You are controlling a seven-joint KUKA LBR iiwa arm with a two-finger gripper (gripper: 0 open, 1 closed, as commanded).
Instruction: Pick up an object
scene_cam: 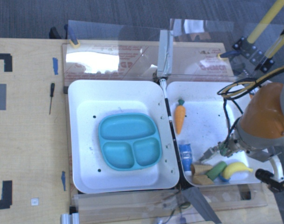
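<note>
The gripper (215,153) is hanging low over the near part of the right bin (202,99), its metal fingers (208,154) pointing left toward the bin's near-left corner. How far apart they are standing I cannot tell, since they are reading as one grey blur, and nothing is showing between them.

Just below the fingertips a cluster of toys is lying against the bin's near wall. A green piece (217,170) is sitting nearest the gripper, just below it and angled up to the right. A banana (236,169) is lying to its right, touching it, long axis running roughly left to right with a slight curve. A tan block (201,174) is lying to the left of the green piece, partly under it. A blue tube (185,155) is lying left of the fingers along the bin's left wall, long axis running near to far.

A carrot (179,117) is lying well apart from the gripper, farther back by the left wall, green top pointing away.

The arm's orange band (267,111) is covering the bin's right side. A blue tray (129,140) is sitting in the left bin (81,125).
</note>
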